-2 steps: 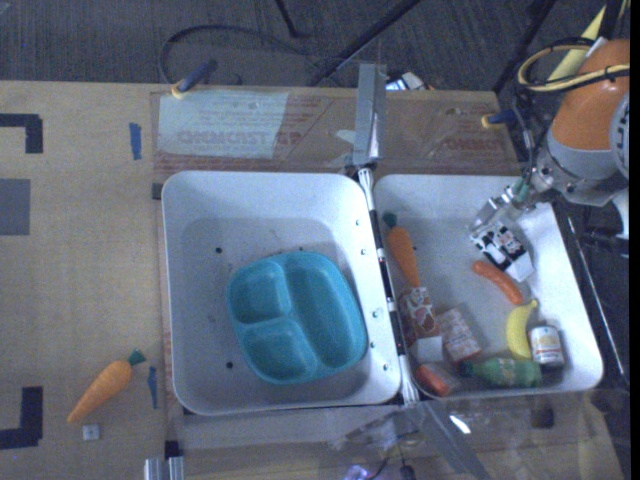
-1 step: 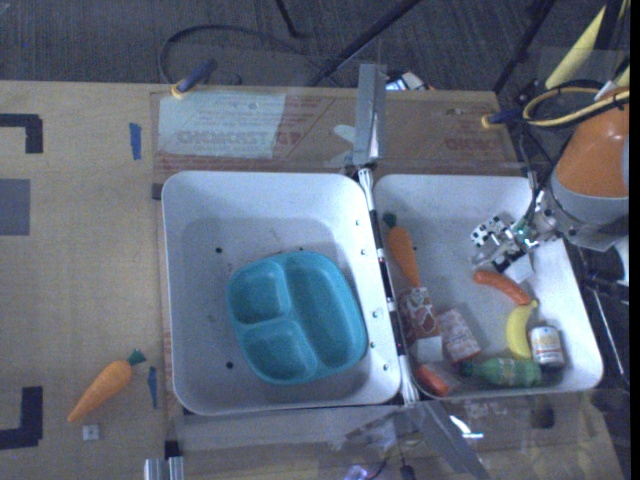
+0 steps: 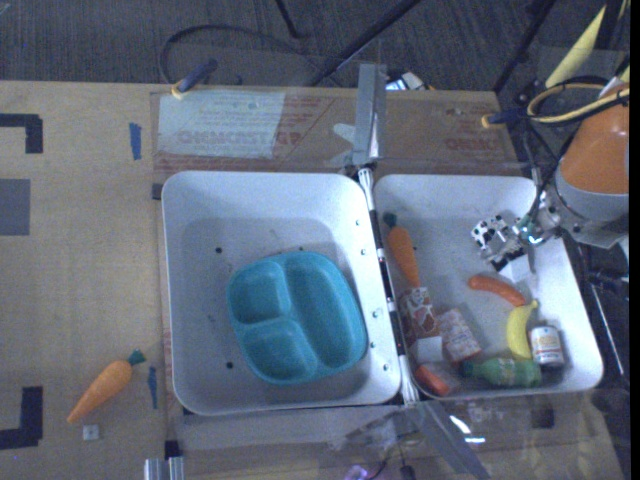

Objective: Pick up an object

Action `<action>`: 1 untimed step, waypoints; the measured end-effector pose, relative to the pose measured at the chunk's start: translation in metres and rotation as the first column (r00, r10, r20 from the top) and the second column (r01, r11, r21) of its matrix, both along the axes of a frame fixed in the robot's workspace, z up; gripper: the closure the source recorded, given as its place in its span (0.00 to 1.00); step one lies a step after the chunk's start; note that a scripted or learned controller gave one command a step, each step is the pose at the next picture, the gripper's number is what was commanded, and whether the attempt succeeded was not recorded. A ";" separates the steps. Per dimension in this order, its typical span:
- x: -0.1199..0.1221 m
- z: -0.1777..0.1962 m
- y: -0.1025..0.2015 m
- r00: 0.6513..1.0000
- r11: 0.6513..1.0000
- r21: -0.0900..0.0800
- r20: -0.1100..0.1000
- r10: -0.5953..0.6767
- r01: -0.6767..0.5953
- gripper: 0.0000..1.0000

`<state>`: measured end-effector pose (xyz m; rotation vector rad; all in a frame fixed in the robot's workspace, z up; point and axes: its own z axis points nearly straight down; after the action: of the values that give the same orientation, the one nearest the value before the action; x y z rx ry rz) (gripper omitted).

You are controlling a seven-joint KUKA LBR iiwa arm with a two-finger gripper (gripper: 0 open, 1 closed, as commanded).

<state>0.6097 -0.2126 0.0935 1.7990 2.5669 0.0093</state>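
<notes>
1. The tool [image 3: 522, 230] hangs low over the upper right part of the right bin [image 3: 452, 190], at the end of the grey arm with its orange band [image 3: 596, 158]. Whether it is open or closed cannot be made out at this size.
2. A black-and-white patterned object [image 3: 492, 234] lies just to the tool's left, touching or nearly touching it; nothing is visibly gripped.
3. Below the tool lie an orange sausage-shaped piece [image 3: 497, 289], a banana [image 3: 519, 330] and a small can [image 3: 546, 346]; further down lies a green bottle [image 3: 503, 371].
4. Well to the tool's left, a carrot [image 3: 403, 255] rests along the bin's inner wall, with small cartons [image 3: 440, 328] below it.
5. The left bin [image 3: 262, 190] holds a blue divided plate [image 3: 296, 315]; another carrot [image 3: 100, 389] lies out on the worktop [image 3: 70, 268].
6. Step in hand, as judged: approach to a grasp, probably on the patterned object.
7. The next move calls for centring over that object, lowering, then closing squarely, clear of the bin wall.
</notes>
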 end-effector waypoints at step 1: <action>-0.022 0.138 0.064 0.999 0.999 -0.002 -0.004 -0.046 0.046 1.00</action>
<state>0.5875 -0.1488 0.2314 1.8590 2.5271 0.0029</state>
